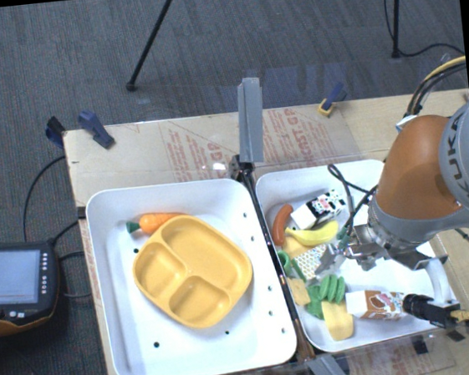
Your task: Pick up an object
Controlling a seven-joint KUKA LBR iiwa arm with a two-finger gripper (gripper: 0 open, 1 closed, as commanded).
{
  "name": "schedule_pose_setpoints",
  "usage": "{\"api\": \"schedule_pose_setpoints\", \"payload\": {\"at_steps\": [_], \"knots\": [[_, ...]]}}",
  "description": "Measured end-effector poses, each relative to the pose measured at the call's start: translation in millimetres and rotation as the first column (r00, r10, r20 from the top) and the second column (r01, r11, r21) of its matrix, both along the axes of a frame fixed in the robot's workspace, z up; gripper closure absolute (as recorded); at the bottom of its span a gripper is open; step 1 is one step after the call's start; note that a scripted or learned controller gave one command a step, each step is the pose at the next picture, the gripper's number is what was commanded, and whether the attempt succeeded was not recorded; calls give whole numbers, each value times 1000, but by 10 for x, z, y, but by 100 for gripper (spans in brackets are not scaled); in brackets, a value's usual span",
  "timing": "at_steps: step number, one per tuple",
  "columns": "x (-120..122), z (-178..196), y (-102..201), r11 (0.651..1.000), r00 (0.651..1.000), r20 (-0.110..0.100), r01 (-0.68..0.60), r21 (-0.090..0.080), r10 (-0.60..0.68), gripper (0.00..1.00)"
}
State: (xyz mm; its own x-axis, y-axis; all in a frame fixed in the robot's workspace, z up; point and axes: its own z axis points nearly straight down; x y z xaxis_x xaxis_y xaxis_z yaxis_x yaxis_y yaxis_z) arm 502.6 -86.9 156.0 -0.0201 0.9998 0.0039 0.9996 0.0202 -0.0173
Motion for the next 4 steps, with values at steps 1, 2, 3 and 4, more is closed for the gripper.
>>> {"api": "schedule_pose_setpoints", "payload": {"at_steps": [1,2,3,4], "knots": [[467,-677,-18,989,989,5,-147,1,147,0],[-286,-730,-71,934,934,8,-357,4,357,0],[489,-723,-53,988,988,11,-156,-1,156,0],[482,-663,-64,989,989,5,-151,3,151,100]]}}
